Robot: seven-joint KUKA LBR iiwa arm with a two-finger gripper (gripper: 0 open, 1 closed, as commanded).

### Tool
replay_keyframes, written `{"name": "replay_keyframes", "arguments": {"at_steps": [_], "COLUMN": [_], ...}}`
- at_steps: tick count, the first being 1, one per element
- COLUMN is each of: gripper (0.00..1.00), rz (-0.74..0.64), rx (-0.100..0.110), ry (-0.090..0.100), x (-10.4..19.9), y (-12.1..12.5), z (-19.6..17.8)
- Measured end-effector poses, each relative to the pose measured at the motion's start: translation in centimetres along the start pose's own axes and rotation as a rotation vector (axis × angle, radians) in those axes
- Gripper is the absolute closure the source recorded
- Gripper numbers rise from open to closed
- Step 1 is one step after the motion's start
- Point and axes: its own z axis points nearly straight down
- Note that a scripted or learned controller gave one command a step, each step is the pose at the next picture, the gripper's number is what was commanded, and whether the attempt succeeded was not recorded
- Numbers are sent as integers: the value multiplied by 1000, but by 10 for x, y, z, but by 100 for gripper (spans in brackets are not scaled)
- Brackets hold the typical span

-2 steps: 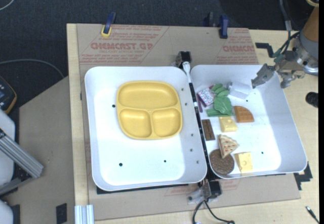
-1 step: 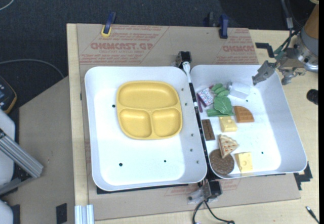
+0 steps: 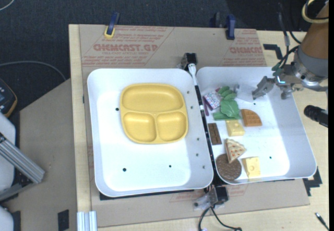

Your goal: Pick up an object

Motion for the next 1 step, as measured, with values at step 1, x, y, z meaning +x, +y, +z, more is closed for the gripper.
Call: {"name": "replay_keyframes", "arguments": {"at_steps": [1], "gripper": [0], "rz": [-2], "rx": [0], "ry": [1], "x": [6], "y": [7], "z": [48]}}
